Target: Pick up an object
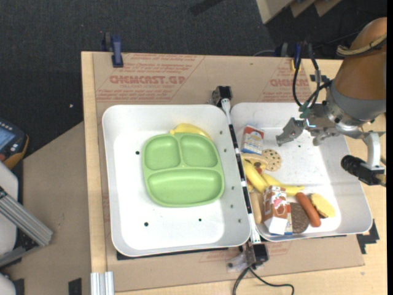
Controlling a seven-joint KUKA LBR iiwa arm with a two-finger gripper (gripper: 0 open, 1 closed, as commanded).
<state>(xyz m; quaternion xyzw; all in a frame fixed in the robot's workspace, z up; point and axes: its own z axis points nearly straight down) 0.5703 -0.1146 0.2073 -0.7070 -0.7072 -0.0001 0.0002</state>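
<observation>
Right bin (353,223): far half bare, food crowds near-left corner; gripper (305,131) jaws spread open, holding nothing.

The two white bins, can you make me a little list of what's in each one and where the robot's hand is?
left bin: green divided plate, something yellow behind it
right bin: banana, cookie, hot dog, two small cartons
gripper: above right bin, holding nothing

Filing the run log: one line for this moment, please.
gripper: open, above right bin, holding nothing | banana, cookie: in bin | green plate: left bin
</observation>
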